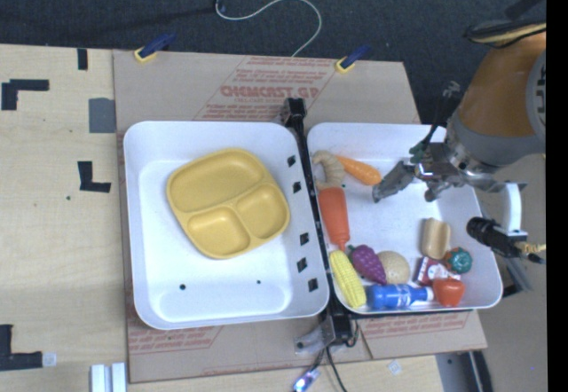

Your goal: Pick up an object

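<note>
The right bin (399, 135) holds several toy foods. An orange carrot (360, 171) and a beige piece (327, 168) lie at its far left, and a long orange-red piece (335, 215) lies along the left wall. Along the near edge are a yellow corn cob (348, 279), a purple eggplant (366, 262), a tan potato (394, 268), a blue bottle (396, 296), a red piece (450, 293) and a green ball (460, 260). A tan bread piece (433, 238) lies at the right. My gripper (406, 192) hovers over the bin's middle right, open, with nothing between its fingers.
A yellow divided plate (229, 201) lies in the left bin (151, 284). A black divider (304, 204) with clips runs between the bins. A white cable (266, 9) loops behind the bench. The arm's orange band (506, 93) overhangs the right bin's far right corner.
</note>
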Controlling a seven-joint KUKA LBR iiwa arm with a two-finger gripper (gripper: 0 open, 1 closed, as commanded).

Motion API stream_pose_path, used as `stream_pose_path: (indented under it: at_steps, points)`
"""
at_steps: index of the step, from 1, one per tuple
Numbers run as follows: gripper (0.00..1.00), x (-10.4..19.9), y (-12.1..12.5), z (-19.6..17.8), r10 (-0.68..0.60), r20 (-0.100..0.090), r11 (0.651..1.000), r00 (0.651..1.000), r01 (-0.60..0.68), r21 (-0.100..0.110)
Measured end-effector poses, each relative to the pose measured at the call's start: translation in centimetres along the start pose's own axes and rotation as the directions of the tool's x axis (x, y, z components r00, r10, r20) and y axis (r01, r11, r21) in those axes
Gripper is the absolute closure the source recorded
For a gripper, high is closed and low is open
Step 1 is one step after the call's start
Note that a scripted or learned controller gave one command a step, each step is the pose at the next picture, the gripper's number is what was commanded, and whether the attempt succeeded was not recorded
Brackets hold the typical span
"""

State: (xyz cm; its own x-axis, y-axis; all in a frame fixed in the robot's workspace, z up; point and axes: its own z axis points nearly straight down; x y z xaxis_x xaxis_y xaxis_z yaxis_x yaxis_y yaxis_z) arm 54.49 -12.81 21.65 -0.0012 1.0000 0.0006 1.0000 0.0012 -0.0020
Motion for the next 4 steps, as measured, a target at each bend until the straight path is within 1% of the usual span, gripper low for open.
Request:
stream_pose_path:
  at_steps: [1, 2, 3, 4]
  points:
    - [1.00, 0.0, 0.0, -1.0, -0.001, 0.000, 1.000, 1.000, 0.001, 0.000]
    - [1.00, 4.4, -5.7, -14.2, -0.005, 0.000, 1.000, 1.000, 0.005, -0.012]
    - [1.00, 11.4, -5.6, -7.7, -0.007, -0.001, 1.000, 1.000, 0.007, 0.006]
    - [1.00, 17.2, -6.1, -13.8, -0.007, -0.001, 1.000, 1.000, 0.007, -0.005]
